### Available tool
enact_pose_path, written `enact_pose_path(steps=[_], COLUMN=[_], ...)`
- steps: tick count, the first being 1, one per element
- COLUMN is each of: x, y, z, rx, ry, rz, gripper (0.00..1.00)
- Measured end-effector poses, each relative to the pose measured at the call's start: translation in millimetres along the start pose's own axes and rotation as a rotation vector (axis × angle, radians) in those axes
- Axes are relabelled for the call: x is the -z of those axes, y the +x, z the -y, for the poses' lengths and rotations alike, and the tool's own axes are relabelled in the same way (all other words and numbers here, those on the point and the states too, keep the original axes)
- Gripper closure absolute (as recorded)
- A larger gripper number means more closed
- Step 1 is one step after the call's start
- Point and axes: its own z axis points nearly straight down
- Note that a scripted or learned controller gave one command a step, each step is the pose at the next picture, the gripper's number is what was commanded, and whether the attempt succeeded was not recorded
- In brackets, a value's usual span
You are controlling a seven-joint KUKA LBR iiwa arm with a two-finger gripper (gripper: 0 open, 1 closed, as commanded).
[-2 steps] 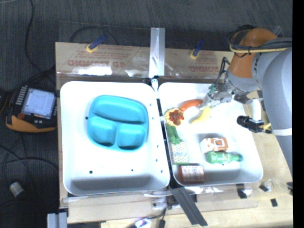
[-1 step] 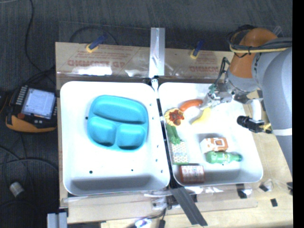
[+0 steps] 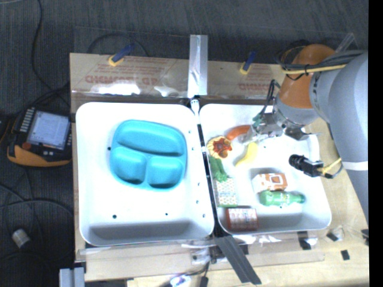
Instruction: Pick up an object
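My gripper hangs low over the back of the right bin, with the arm coming in from the right. Just left of its tip lies an orange carrot-like piece. A yellow banana sits a little in front of the tip. Further left are a red and yellow flower-like toy and a green piece. A white and orange box, a green bottle and a brown can lie toward the front. I see nothing held.
The left bin holds a blue divided plate. A patterned packet lies by the right bin's left wall. A ridge where the two bins meet runs between them. A handheld device rests off the bench at left.
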Motion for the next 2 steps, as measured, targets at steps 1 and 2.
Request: enact_pose_path(steps=[1,2], x=[1,33], y=[-3,-16], z=[83,136], rx=[-0.142,-0.484], ry=[-0.003,0.019], rz=[-0.006,-0.012], gripper=[0.0,0.0])
